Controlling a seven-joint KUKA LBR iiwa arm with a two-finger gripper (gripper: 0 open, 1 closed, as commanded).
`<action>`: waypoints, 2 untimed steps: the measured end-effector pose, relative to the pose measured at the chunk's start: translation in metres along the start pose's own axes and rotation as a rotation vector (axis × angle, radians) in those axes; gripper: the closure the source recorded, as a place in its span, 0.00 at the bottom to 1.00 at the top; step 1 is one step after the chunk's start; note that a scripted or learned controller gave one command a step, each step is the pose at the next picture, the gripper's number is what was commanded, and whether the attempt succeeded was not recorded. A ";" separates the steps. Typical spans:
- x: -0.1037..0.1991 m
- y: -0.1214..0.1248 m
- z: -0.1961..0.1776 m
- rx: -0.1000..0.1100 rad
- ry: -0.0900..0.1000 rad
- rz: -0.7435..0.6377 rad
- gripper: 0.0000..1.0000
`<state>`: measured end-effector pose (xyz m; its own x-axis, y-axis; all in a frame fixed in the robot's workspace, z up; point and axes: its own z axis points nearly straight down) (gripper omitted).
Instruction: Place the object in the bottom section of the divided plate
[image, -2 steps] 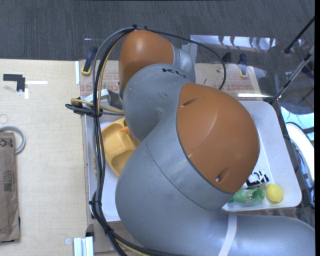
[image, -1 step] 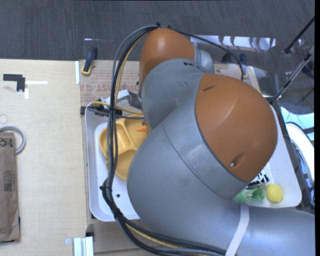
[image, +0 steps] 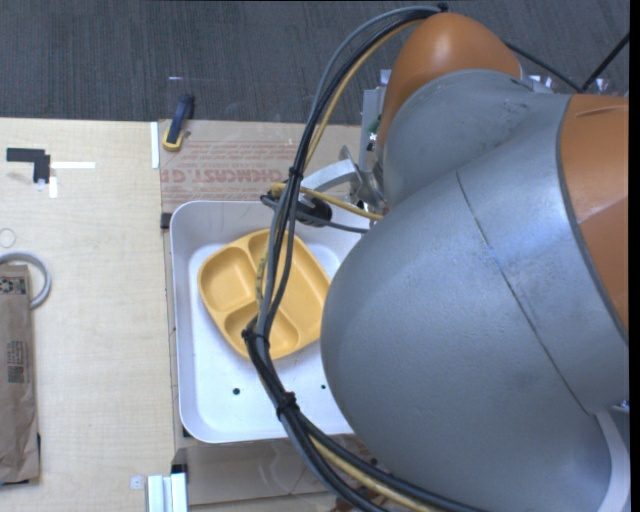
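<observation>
1. The arm (image: 480, 290) covers the right of the view; cables (image: 290, 215) run across the plate (image: 262, 292).
2. The yellow divided plate lies in the white bin (image: 200, 400) on the table (image: 90, 300).
3. The tool's state cannot be told; the object's place cannot be told either.
4. Step judged: carrying or reaching. The next move calls for setting the object down over the plate's bottom section.

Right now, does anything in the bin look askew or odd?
The yellow divided plate sits rotated in the white bin, its dividers at a slant to the walls. The arm's cable bundle hangs across it. No spill or damage shows.
</observation>
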<state>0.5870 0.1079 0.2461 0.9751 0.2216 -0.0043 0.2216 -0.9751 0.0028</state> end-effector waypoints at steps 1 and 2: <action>0.059 -0.096 0.083 0.000 0.001 -0.034 1.00; 0.084 -0.101 0.144 0.001 0.004 0.027 1.00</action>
